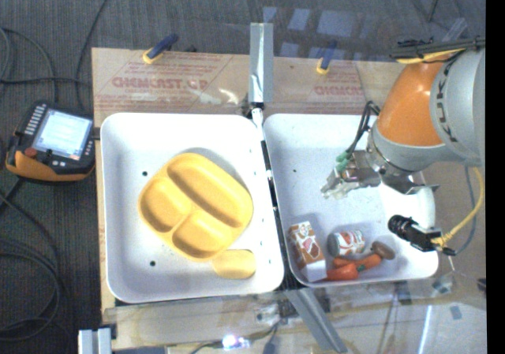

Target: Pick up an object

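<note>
Two shallow white bins sit side by side on the bench. The left bin (118,187) has a big yellow divided plate (196,204) lying in the middle of it, three compartments, tilted a bit on the diagonal. Right below the plate, touching its lower edge, there's a small pale yellow lump (234,263) near the bin's front wall, could be a sponge or a bit of bread, hard to say.

The right bin (304,147) is where the arm (430,112) is, reaching in from the right with the orange band showing above the wrist. The gripper (338,185) hangs over the middle of that bin, pointing toward the left, above bare white floor. Nothing is between its tips as far as the view shows, and it's well apart from all the objects. Whether the jaws are wide or narrow can't be told from this angle, the tip is just a small pale blur.

All the pickable stuff in the right bin is bunched along the front wall: a small red and white carton (304,244) on the left, a little can (347,243) lying on its side just beside it, an orange carrot-looking thing (351,269) in front of the can, and a brown piece (383,250) touching the carrot's right end.

Off the bench on the left, a teach pendant (51,142) with a lit screen sits on the floor.
</note>
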`<state>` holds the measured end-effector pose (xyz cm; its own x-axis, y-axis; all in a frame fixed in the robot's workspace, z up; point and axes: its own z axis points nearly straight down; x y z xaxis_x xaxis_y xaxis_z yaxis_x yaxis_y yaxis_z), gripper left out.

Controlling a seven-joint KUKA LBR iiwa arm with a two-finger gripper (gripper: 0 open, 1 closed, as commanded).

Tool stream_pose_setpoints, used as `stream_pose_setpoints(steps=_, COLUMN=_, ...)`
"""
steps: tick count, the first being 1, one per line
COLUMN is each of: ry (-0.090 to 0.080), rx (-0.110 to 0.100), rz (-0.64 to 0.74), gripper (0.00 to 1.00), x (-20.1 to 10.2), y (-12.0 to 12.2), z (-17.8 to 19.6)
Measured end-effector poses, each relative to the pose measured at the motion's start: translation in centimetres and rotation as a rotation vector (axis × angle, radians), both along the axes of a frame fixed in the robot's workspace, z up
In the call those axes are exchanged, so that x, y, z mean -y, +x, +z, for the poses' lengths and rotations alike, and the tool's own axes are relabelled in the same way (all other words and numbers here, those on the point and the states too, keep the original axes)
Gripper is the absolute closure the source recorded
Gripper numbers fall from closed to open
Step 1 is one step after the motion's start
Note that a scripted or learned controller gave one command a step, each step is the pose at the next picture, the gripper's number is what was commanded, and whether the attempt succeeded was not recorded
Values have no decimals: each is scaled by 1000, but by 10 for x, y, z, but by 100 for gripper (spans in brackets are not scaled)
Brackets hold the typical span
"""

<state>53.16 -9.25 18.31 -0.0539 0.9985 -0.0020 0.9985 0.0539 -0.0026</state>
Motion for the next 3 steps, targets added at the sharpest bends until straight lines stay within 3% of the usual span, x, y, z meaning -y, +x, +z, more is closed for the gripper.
stream_pose_setpoints(steps=1, ry=-1, rx=0, rz=0, gripper=0, x=0, y=0, z=0)
stream_pose_setpoints(steps=2, ry=-1, rx=11, rz=-29, gripper=0, x=59, y=-45, z=-92)
stream_pose_setpoints(steps=3, ry=-3, rx=14, rz=-29, gripper=100, x=60, y=-44, z=-83)
